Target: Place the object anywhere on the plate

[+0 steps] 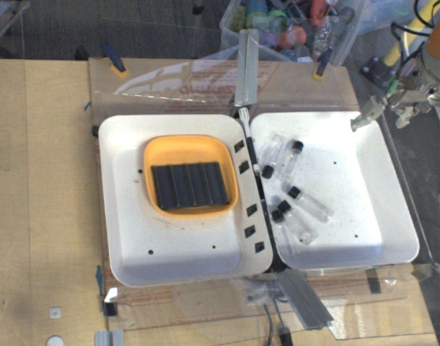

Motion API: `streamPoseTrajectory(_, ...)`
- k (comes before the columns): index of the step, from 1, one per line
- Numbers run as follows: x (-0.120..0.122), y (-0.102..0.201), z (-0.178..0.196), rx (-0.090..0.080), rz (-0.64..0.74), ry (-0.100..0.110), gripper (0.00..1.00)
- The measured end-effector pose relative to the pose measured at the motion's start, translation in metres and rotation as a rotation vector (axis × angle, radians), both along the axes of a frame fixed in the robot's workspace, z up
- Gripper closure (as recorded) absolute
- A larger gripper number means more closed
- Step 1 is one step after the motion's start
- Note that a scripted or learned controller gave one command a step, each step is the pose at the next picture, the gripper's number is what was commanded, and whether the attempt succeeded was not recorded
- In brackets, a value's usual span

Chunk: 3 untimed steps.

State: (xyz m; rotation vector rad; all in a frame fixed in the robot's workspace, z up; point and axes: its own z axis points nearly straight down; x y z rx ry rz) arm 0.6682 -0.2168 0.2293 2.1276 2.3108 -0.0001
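Orange is where you want the object to end up: the plate (191, 148) sits in the left bin (126, 251), and a dark ridged insert (190, 185) lies flat across its middle. Nothing from the right bin has reached it yet, so you should count the task as barely started.

Your objects are the clear vials with black caps, scattered in the left half of the right bin (364, 215). One vial (286, 156) lies near the top by the divider, another vial (309, 203) lies slanted below it, and more sit beside these, though the clear glass makes it hard for you to count them or tell where one ends. All of them rest on the bin floor, well apart from the plate.

Your gripper (393, 107) hangs at the upper right corner of the right bin, over its rim, well apart from the vials. It carries nothing you can see, and the view does not let you judge how wide it stands.

By my reading, everything is left for you: travel to a vial, take hold, lift it over the divider (250, 186), and set it on the plate
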Motion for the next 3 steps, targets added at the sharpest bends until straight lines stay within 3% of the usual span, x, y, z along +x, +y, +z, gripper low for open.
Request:
streamPoseTrajectory(1, 0.000, -0.004, 0.001, -0.001, 0.109, 0.000, 0.00)
streamPoseTrajectory(2, 0.002, -0.004, 0.010, 0.000, 0.108, -0.003, 1.00)
streamPoseTrajectory(3, 0.001, 0.000, 0.068, -0.002, 0.369, -0.003, 1.00)
